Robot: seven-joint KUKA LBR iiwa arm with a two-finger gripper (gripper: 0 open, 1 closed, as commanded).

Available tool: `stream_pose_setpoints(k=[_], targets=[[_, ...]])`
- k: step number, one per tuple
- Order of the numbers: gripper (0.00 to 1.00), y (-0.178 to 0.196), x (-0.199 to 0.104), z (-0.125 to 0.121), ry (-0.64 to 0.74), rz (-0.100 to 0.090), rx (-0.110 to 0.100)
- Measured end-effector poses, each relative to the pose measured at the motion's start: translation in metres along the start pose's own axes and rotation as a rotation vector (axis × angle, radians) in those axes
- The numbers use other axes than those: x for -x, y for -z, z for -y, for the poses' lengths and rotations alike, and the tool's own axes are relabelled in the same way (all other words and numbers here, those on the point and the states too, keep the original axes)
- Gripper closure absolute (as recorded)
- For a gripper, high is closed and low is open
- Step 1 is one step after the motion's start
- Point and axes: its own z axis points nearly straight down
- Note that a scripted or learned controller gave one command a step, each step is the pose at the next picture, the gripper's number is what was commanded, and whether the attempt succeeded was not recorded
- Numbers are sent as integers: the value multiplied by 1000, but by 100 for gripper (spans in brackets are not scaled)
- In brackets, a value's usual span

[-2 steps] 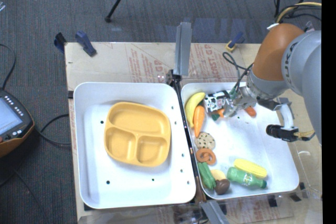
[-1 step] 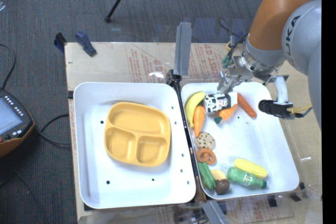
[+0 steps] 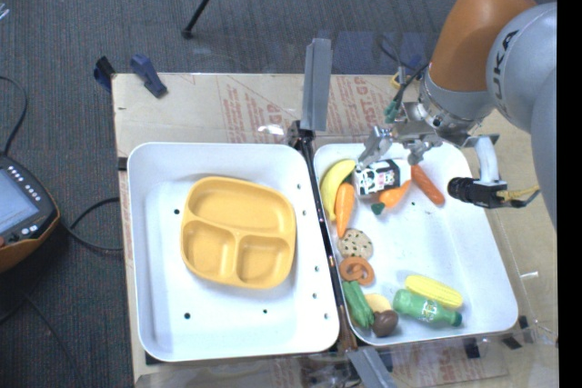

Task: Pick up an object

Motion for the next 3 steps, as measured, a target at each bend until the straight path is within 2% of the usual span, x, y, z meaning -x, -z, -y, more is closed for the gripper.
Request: stream_pose_setpoints(k=[1, 2, 3], targets=[[0, -129, 56, 40, 23, -2, -2], [100, -121, 56, 40, 23, -4, -5], [0, -121, 56, 40, 22, -5, -6]])
